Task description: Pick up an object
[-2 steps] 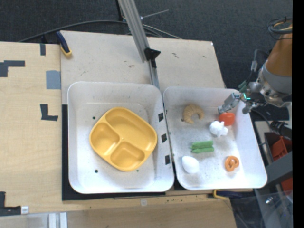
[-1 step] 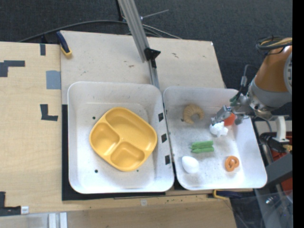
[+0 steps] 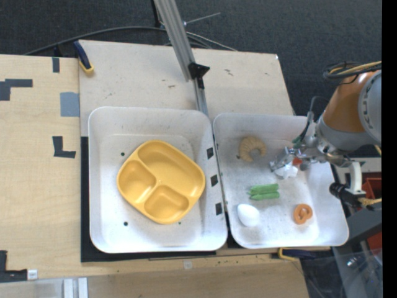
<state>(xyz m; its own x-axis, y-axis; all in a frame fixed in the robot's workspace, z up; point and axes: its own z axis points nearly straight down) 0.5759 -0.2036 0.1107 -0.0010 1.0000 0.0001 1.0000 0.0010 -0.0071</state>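
The gripper (image 3: 284, 165) hovers at right-centre over the right bin (image 3: 322, 231), near the croissant (image 3: 251, 148) (jaws' state unclear); approach under way, a descent and closing likely follow.

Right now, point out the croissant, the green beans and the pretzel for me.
croissant (image 3: 251, 147), camera view, middle of its arched back.
green beans (image 3: 264, 192), camera view, middle of the bundle.
pretzel (image 3: 303, 213), camera view, on its upper loop.

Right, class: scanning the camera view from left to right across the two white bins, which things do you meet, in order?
Yellow divided plastic plate → white egg-shaped object → green bean-like pod → orange pretzel-shaped piece.
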